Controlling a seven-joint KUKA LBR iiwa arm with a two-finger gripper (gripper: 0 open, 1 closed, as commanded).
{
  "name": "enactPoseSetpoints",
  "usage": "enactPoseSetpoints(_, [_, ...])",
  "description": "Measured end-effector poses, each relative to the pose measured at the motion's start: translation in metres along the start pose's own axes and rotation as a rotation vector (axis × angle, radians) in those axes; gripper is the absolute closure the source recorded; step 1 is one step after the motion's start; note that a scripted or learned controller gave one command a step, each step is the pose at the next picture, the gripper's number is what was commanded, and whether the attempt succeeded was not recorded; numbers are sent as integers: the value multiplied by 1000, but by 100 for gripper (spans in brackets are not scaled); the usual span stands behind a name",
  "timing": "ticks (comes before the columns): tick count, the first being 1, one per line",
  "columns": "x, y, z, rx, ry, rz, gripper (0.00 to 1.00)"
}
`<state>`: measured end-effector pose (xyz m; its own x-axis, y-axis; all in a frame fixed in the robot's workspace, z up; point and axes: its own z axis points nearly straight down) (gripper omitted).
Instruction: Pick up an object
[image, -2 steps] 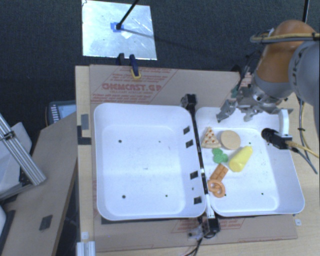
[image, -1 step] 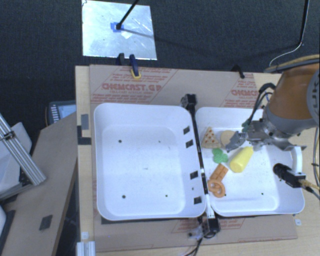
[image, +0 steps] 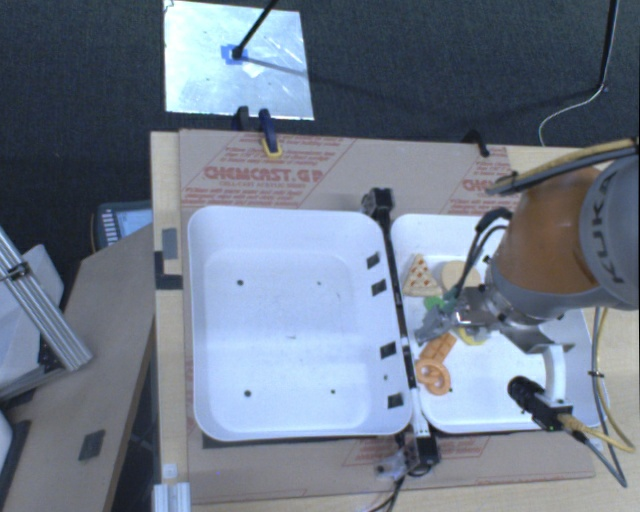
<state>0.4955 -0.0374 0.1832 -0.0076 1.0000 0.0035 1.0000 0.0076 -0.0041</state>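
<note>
Nearest your camera, at the right bin's (image: 480, 418) front edge, you've got a black cylindrical part (image: 530, 398) of the arm rig hanging over the rim. Just behind it, inside that bin, an orange pretzel-shaped toy (image: 436, 364) lies on the floor close to the divider (image: 398, 300) between the bins. The gripper (image: 445, 318) sits right above the pretzel's far end, low in the bin, among the cluster of objects. Finger state: you can't tell from this angle, the wrist and cabling cover it. A yellow piece (image: 472, 337) shows just right of the gripper. Behind the gripper, a pizza-slice toy (image: 418, 275) lies flat, with a pale round object (image: 455, 273) just beside it on the right. The arm (image: 560, 235) comes in from the right, orange band over the bin's far half. The left bin (image: 290, 320) sits alongside. Farther back, you see the cardboard sheet (image: 300, 170) under both bins, then a shiny metal plate (image: 237, 60) on dark carpet.
</note>
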Motion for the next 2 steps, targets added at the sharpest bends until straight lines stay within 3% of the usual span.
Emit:
enactPoseSetpoints(1, [91, 44, -1, -8, 1, -7, 0])
enactPoseSetpoints(2, [84, 43, -12, -7, -2, 4, 100])
